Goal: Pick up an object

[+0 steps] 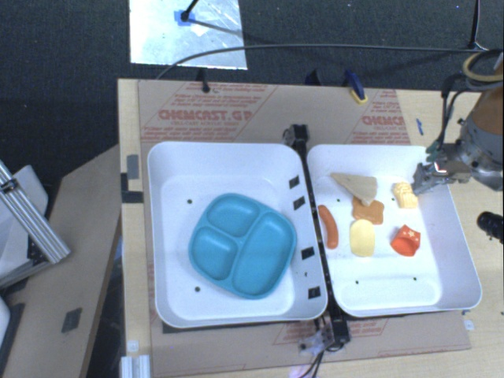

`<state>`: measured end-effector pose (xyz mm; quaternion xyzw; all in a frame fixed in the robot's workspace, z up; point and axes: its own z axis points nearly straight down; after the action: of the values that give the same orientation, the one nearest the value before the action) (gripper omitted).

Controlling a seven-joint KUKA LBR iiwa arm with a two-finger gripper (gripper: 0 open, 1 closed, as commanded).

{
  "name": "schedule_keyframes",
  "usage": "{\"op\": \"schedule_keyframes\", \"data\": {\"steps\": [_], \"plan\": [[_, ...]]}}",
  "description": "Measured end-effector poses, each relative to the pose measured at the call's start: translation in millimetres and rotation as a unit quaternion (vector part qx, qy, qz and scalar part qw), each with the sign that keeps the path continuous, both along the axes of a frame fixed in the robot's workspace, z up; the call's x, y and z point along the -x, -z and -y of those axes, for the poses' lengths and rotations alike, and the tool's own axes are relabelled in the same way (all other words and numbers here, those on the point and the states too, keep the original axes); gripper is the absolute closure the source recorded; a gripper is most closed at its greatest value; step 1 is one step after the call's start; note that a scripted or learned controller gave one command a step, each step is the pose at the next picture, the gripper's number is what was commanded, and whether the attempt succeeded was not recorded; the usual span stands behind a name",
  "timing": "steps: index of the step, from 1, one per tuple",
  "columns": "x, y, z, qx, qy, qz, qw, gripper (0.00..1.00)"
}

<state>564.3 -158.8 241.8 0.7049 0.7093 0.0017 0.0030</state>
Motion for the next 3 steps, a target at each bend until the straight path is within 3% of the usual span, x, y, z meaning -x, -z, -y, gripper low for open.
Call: {"op": "schedule_keyframes", "data": {"steps": [2,3], "plan": [[12.2,-10.9,-112.9,-0.0019,-0.002,-0.003,1.0000,1.00],[18.7,-7.6,-155.5,-0.0015,-0.002,-0.003,1.0000,1.00]]}}
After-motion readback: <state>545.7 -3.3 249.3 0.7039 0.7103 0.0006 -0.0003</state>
